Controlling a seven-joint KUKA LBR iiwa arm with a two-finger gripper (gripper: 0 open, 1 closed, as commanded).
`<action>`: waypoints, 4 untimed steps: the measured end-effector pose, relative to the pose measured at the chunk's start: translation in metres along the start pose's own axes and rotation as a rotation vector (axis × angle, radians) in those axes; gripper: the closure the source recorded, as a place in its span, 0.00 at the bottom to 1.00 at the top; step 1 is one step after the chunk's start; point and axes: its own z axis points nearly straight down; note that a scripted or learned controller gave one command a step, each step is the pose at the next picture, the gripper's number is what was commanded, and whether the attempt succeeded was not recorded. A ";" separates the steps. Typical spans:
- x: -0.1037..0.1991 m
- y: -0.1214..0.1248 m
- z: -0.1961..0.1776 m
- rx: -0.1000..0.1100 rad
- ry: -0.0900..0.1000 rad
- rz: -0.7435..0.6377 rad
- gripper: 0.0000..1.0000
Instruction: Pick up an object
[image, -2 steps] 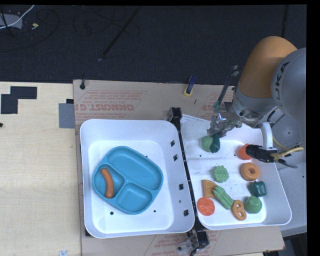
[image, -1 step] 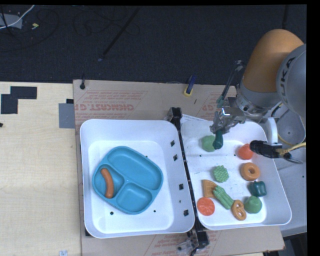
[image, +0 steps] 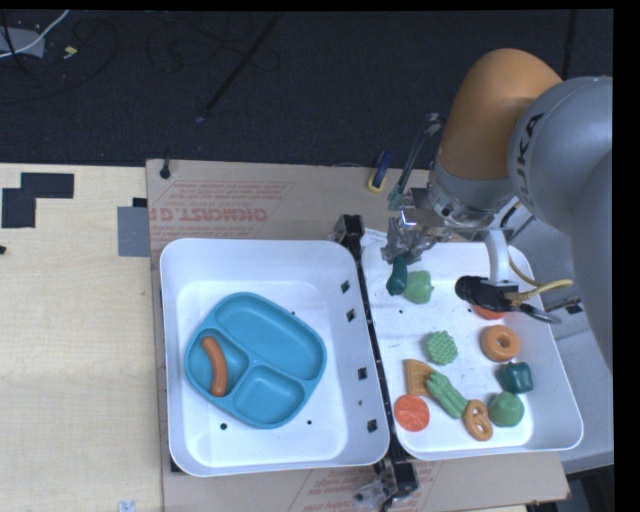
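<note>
Pale wood counter (image: 70, 330), brown cardboard sheet (image: 240, 205) on it under both bins, dark floor behind.

Claw (image: 402, 262) is low over the far-left corner of the right-hand white bin (image: 563, 425), tip right at a small dark green stubby toy piece (image: 397, 281). Can't tell from this angle if the claw is open, closed or gripping it. A light green rounded toy vegetable (image: 418, 288) sits just beside that piece, looks touching.

My read: the grasp is in hand, and the dark green piece is the likely target.
- Centre on one item only; the light green one is close enough to get pinched or shoved.
- The bin wall and the divider are near, so go straight down and straight up, no sideways drag.
- Close fully before lifting and lift slowly; a small round toy could squirt out.

Arm pose: grey arm with orange band (image: 500, 100) reaches in from the right, wrist pitched down and leftward, claw pointing roughly down into the bin.

Further out, all well apart from the claw: bumpy green round toy (image: 440, 347), orange glazed toy donut (image: 499, 343), red toy tomato (image: 411, 412). The left-hand white bin (image: 180, 290) holds a blue divided plastic plate (image: 270, 350) with an orange toy sausage (image: 215, 365).
</note>
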 end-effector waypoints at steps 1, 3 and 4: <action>0.033 -0.003 -0.002 0.002 -0.001 0.002 1.00; 0.030 -0.002 0.017 0.004 -0.003 0.006 1.00; 0.028 0.004 -0.005 -0.001 -0.002 0.003 1.00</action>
